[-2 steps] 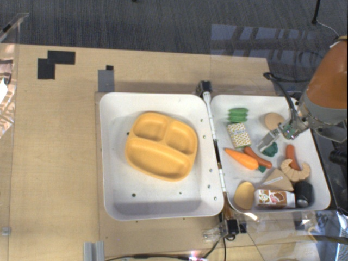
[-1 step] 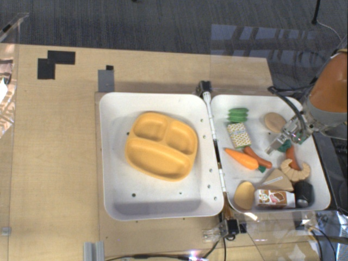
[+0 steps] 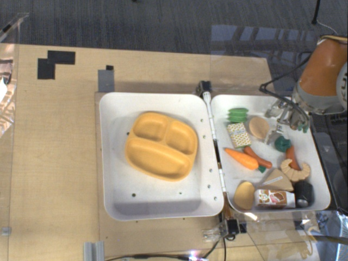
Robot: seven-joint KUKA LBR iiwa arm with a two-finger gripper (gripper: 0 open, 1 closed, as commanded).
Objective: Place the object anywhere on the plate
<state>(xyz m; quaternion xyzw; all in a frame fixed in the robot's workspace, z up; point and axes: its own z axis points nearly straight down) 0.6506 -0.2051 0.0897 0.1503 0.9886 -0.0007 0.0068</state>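
Bottle [image 3: 274, 198] lying flat along right bin's [image 3: 322, 167] front edge, yellow spoon-like piece [image 3: 244, 194] at its left end. Gripper [image 3: 286, 118] sits over right bin's back right corner, fingers slightly apart with nothing between them, tips just above a beige shell-like piece [image 3: 259, 128] and a green toy [image 3: 282, 143]. Yellow divided plate [image 3: 162, 144] in middle of left bin [image 3: 117, 145], nothing on it.

Arm [image 3: 325, 72] reached in from the right, orange band uppermost, wrist angled down-left, gripper [image 3: 278, 118] hung low at its end.
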